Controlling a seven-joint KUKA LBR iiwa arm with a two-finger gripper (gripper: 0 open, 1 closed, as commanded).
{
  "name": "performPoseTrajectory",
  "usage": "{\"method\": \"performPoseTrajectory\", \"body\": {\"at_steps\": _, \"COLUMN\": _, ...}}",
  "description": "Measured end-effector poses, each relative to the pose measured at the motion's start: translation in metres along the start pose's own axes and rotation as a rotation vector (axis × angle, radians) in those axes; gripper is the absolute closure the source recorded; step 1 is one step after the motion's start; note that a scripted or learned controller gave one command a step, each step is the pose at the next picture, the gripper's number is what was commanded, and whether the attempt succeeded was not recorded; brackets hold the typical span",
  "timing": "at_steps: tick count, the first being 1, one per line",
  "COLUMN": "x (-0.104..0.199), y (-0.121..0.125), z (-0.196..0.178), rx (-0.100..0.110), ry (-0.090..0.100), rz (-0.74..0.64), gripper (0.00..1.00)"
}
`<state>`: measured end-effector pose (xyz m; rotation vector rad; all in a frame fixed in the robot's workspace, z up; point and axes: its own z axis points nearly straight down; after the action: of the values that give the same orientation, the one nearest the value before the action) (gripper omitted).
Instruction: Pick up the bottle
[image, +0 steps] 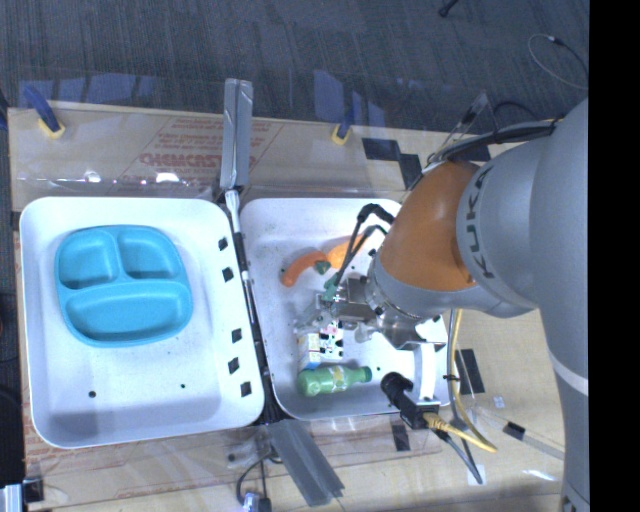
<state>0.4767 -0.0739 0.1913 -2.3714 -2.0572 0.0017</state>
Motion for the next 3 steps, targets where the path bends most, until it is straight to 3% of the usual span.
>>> {"method": "performPoseTrajectory", "body": {"at_steps": 1, "x": -0.016, "y": 0.002, "z": 0.089, "rx": -0.002, "ry": -0.001, "rz": -0.053, "gripper": 0.00}}
{"method": "performPoseTrajectory", "body": {"at_steps": 2, "x": -0.024, "y": 0.004, "z": 0.099, "rx": -0.001, "ry": 0.001, "rz": 0.037, "gripper": 0.00}}
{"method": "performPoseTrajectory", "body": {"at_steps": 3, "x": -0.025, "y": 0.003, "z": 0.090, "rx": 0.000, "ry": 0.000, "rz": 0.033, "gripper": 1.00}}
